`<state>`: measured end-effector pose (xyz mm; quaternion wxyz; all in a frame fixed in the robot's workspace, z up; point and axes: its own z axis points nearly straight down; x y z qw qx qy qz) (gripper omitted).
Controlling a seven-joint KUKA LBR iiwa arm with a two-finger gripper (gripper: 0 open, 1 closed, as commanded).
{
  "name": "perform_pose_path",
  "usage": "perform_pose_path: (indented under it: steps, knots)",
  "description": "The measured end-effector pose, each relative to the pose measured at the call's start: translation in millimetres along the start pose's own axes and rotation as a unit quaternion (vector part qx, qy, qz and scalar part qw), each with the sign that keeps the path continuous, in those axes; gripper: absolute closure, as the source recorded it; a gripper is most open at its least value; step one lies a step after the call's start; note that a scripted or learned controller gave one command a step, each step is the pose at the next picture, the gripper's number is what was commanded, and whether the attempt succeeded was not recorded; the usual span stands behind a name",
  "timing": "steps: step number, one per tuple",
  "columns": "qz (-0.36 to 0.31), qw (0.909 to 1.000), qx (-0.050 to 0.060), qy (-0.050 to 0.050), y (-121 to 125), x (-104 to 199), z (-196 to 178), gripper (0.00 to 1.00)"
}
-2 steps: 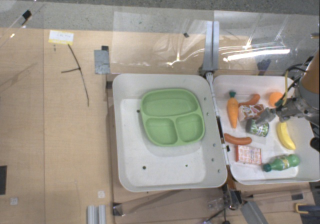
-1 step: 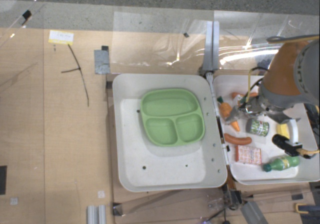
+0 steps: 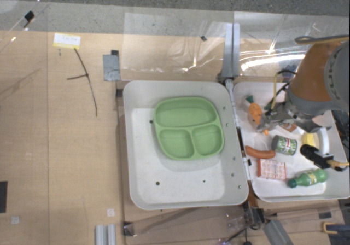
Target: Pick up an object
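Jaws (image 3: 272,120) low in right bin (image 3: 257,186), beside carrot (image 3: 255,111).

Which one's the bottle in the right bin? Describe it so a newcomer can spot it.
Start at the right bin, the one the arm reaches into. Go to its near edge, at the bottom of the view. There the bottle lies on its side, just right of a red-patterned flat packet. It is the only green thing with a yellow label band among its neighbours.
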<state>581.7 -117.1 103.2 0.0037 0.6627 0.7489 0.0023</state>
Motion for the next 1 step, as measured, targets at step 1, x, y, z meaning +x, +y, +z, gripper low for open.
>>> perform_pose_path:
  steps: [1]
  knots:
    - [-0.091,0.9959,0.000,0.000,72.2,52.2,-90.1,1.00]
